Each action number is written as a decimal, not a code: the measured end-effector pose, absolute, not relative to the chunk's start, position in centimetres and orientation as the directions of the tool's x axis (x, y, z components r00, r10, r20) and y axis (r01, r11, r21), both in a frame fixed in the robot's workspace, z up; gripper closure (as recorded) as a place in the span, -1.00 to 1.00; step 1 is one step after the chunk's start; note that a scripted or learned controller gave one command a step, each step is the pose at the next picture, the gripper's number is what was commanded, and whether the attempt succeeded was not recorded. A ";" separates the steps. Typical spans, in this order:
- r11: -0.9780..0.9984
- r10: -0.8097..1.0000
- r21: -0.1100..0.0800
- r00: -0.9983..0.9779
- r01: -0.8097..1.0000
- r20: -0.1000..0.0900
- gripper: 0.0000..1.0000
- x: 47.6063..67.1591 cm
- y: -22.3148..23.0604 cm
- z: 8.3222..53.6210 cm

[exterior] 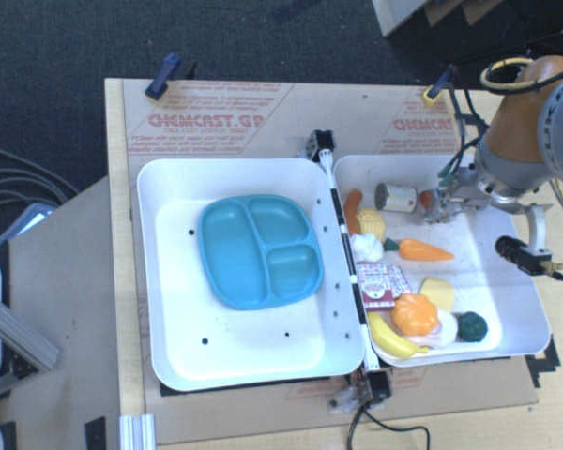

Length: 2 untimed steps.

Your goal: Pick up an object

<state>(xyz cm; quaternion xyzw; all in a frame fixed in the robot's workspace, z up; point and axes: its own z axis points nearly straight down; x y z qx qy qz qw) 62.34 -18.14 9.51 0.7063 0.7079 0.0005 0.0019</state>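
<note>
The right bin (518,315) holds several toy foods. A grey can (395,196) lies on its side at the back, with a brown sausage (354,203) and a yellow corn cob (372,223) to its left. An orange carrot (425,249) lies mid-bin, and a white garlic bulb (365,246) sits by the divider. Toward the front are a red-and-white carton (378,284), an orange fruit (415,313), a banana (393,338), a pale yellow piece (438,292) and a green broccoli (471,326). My gripper (438,205) is low at the back of this bin, just right of the can and above the carrot.
A blue divided plate (261,249) lies in the left bin (169,326). Black clips (321,142) hold the rim where the bins meet. The grey arm (525,129) comes in over the right bin's back right corner. Cardboard (216,115) covers the bench.
</note>
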 end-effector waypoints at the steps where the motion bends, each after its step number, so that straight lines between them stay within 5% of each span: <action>1: 0.002 1.000 0.003 -0.002 1.000 -0.002 -1.00 62.3 -18.1 9.5; 2: 0.003 1.000 0.006 -0.003 1.000 -0.003 1.00 62.4 -18.1 10.5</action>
